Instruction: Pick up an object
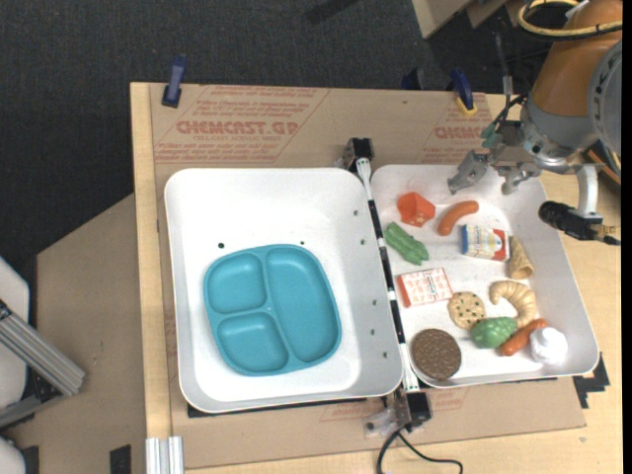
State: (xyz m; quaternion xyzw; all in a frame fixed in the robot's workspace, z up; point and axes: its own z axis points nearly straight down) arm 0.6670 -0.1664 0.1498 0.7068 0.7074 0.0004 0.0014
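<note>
Brown disc at right bin's near edge — gripper released, above far edge.

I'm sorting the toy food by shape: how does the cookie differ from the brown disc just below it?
The cookie is pale tan with dark specks; the brown disc is dark brown and plain. The cookie is smaller than the disc. The cookie lies mid-bin beside the croissant; the disc sits at the right bin's near corner, by the rim. Both are round, flat and lie face up.
</note>
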